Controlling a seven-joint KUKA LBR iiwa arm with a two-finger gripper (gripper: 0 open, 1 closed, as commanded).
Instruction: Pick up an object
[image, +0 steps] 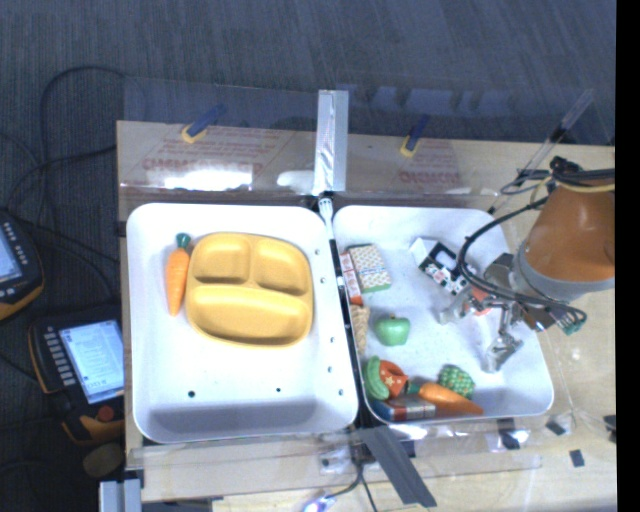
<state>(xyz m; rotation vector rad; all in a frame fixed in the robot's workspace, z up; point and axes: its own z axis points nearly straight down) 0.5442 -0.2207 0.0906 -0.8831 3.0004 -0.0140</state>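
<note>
two bins sit side by side on the desk (140, 150). in the left bin (150, 390) a divided tray (250, 288) lies toward the back, with a carrot (177, 277) just beside it on its left. in the right bin (535, 385) a small box (366, 267) lies at the back left, an apple (392, 329) in front of it, and a second carrot (448, 397) among a cluster of toys along the front wall. the gripper (478, 335) hangs over the right half of that bin, well apart from the apple.
</note>
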